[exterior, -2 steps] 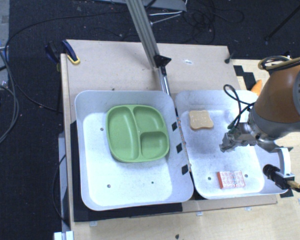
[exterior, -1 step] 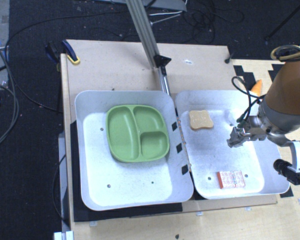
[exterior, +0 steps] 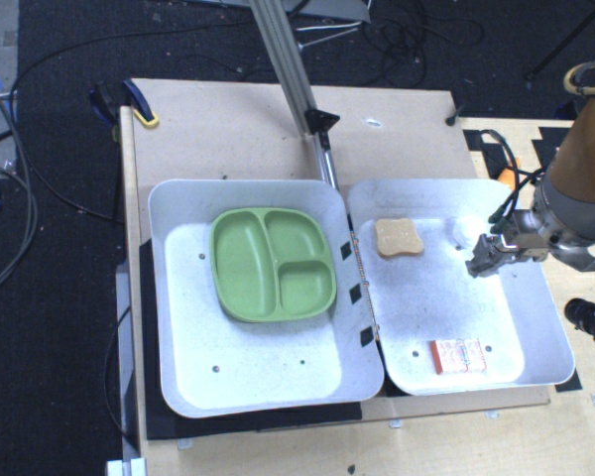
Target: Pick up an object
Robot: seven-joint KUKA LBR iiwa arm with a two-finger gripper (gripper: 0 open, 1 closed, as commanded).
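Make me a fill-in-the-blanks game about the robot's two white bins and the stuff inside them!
1. The green divided plate lies in the ____ bin of the view.
2. The slice of bread lies in the same bin as the small red and white ____.
3. The plate has ____ compartments.
4. The gripper is above the ____ bin of the view.

Missing words: left; packet; three; right
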